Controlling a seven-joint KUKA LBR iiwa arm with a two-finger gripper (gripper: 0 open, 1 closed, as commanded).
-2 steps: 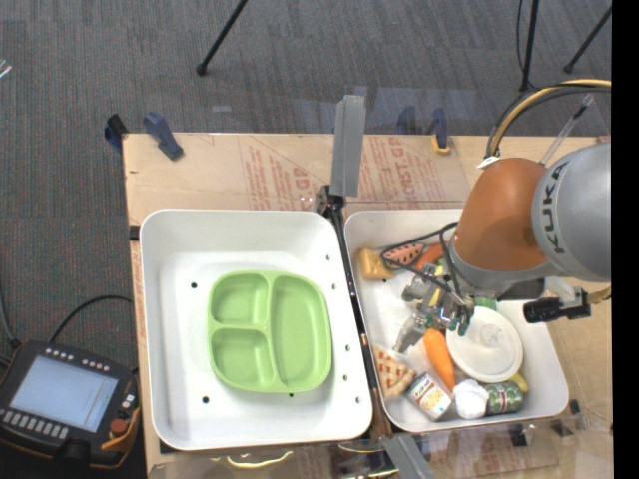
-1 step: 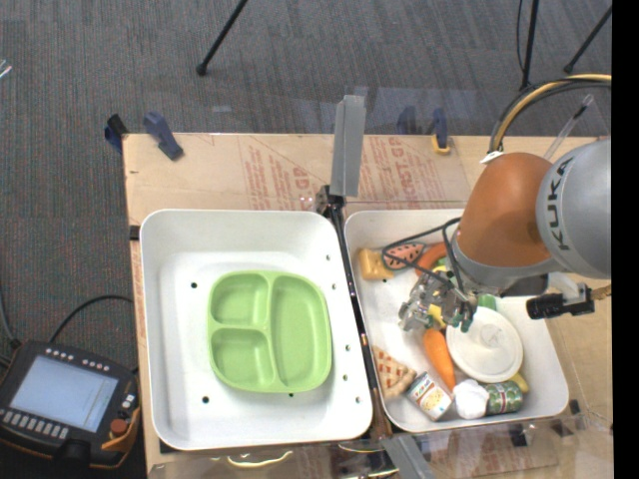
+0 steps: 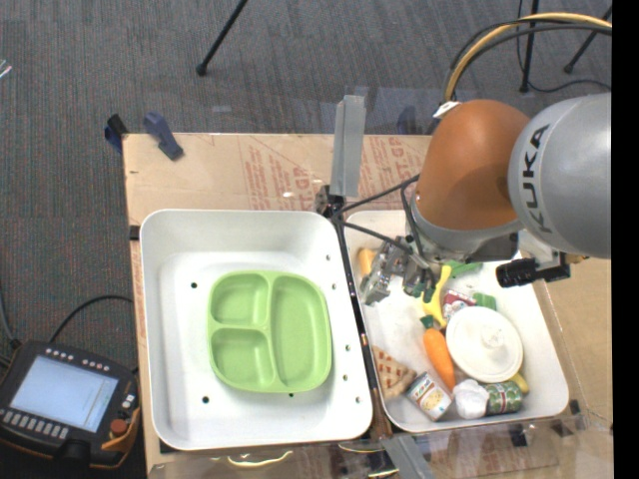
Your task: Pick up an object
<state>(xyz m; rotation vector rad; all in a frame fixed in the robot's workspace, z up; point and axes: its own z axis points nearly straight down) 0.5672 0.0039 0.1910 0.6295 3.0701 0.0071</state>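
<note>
My gripper [image 3: 395, 275] hangs low over the upper left part of the right bin [image 3: 552, 359], under the orange band of the arm. Just below and to its right lie a yellow banana-like piece [image 3: 436, 297], an orange carrot [image 3: 439, 357] and a white round lid [image 3: 484, 344]. A tan piece [image 3: 366, 259] sits by the bin's left wall, beside the gripper. Along the bin's front are a waffle slice [image 3: 392, 375], a small can [image 3: 429, 397], a white crumpled item [image 3: 469, 399] and a green can [image 3: 506, 397]. I see nothing lifted off the bin floor.
The left bin [image 3: 160, 267] holds a green divided plate [image 3: 270, 332]. A grey post [image 3: 349, 148] stands behind the wall between the bins. A red-and-white packet [image 3: 461, 299] lies near the lid. A teach pendant [image 3: 60, 397] lies on the floor at lower left.
</note>
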